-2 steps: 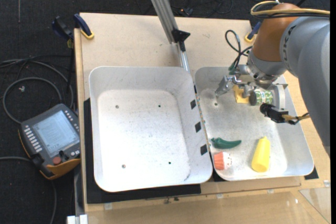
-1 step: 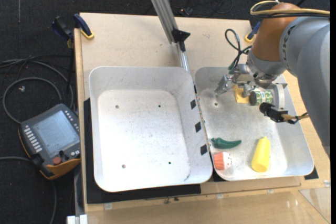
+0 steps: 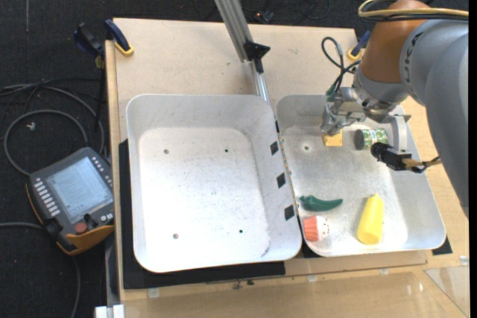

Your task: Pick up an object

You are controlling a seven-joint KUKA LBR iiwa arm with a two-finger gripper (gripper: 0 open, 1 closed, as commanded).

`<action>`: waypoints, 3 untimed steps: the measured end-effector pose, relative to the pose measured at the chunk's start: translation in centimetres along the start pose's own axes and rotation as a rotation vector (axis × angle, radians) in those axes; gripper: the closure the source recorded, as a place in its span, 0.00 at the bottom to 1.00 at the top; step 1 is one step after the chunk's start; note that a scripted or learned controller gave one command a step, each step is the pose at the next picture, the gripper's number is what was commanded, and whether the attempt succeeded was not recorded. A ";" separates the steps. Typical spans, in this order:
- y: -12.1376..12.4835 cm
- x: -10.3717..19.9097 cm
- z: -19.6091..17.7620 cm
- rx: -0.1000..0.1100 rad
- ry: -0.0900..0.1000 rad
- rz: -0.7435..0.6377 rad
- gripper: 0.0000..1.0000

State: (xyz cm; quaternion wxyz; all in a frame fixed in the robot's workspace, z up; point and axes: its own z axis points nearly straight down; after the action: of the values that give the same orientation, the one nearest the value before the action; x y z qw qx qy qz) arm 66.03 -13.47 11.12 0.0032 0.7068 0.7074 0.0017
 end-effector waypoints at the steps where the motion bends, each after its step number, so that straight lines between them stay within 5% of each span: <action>1: 1.0 0.0 -4.7 0.000 0.001 -0.002 1.00; 3: 0.9 0.2 -13.2 0.005 0.001 -0.002 1.00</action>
State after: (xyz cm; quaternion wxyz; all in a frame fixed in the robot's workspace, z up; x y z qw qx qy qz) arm 66.80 -13.21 24.36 0.0009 0.7061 0.7081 0.0002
